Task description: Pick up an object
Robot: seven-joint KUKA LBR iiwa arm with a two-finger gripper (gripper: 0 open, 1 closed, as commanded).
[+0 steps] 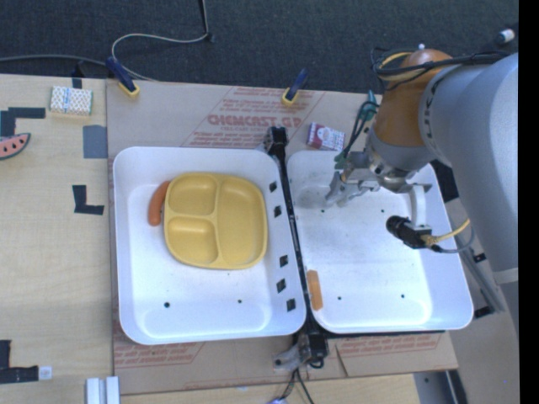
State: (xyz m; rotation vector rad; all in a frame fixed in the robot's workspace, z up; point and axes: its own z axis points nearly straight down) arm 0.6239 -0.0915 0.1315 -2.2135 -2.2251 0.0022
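My gripper (338, 190) hangs over the far part of the right bin (379, 310), its fingers pointing down and left near the bin floor. Nothing shows between them. A small orange carrot-like piece (314, 289) lies at the right bin's near left edge, well below the gripper. In the left bin (143, 310) rests a yellow divided plate (216, 220), with an orange sausage-like piece (156, 204) tucked against its left side.
A small red and white packet (323, 136) lies on the cardboard just beyond the right bin. A black clip divider (283, 217) runs between the bins. Yellow-blue clamps (295, 88) hold the cardboard's far edge. The arm's grey body fills the right side.
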